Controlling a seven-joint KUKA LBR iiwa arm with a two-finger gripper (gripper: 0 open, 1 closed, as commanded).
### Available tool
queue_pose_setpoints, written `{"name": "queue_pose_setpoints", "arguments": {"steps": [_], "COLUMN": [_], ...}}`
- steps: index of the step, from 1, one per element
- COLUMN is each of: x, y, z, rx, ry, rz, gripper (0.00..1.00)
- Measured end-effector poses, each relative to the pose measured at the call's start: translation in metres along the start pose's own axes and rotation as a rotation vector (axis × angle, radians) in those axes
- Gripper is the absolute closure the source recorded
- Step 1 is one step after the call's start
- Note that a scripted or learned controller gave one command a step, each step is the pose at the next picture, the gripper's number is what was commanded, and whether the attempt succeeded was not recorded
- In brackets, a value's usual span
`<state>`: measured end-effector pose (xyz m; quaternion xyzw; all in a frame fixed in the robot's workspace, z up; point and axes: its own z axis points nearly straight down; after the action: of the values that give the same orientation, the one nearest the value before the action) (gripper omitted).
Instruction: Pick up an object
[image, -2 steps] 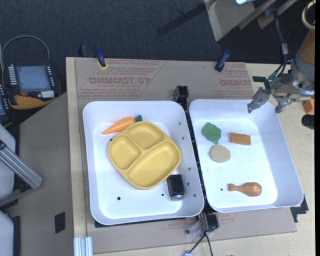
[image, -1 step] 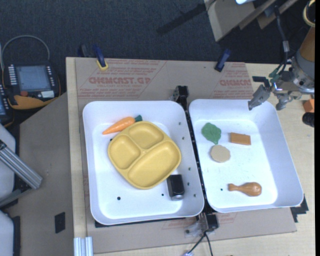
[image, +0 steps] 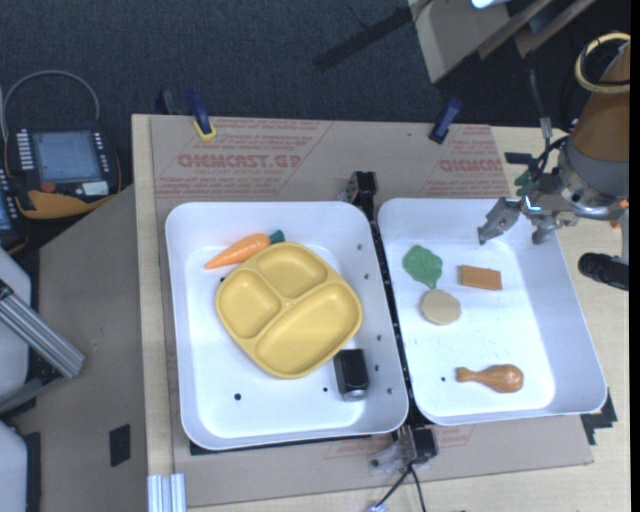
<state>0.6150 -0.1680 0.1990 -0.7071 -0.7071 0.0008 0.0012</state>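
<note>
My gripper hangs over the far right corner of the right bin, its two fingers spread apart with nothing between them. Below and left of it in that bin lie an orange-brown block, a green leafy piece, a beige round piece and a brown drumstick. The left bin holds a yellow divided plate, an orange carrot and a small black box.
The arm's orange-banded wrist enters from the upper right. A black connector sits at the far end of the gap between the bins. Clamps hold the cardboard base at the back.
</note>
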Motion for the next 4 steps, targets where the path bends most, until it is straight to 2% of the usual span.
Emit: {"name": "queue_pose_setpoints", "arguments": {"steps": [2,3,4], "x": [-0.007,-0.007,-0.008], "y": [-0.007,-0.006,-0.013], "z": [0.096,0.084,0.024], "rx": [0.000,-0.004,-0.007], "ry": [0.000,-0.001,-0.002], "rz": [0.001,0.000,0.001], "gripper": [0.00,1.00,1.00]}}
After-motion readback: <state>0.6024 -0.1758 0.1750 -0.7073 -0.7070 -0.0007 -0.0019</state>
